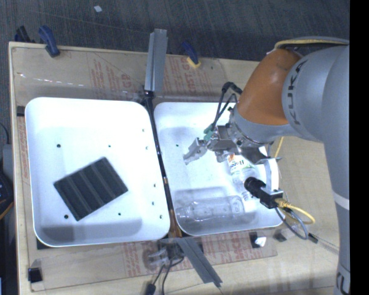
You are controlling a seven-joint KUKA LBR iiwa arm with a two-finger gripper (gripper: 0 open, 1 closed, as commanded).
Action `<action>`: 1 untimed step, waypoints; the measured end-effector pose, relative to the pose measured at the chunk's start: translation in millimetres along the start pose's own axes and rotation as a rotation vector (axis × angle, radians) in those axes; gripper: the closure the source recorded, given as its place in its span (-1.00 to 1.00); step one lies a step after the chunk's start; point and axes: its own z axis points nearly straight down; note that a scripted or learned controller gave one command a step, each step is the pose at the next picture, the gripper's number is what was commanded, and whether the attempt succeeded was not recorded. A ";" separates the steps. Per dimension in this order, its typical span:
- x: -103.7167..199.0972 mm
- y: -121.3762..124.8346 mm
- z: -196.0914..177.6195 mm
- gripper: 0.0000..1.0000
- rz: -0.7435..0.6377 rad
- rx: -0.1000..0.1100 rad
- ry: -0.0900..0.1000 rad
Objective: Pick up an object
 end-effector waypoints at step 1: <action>-76.9 2.8 -6.3 -1.00 0.024 -0.006 -0.002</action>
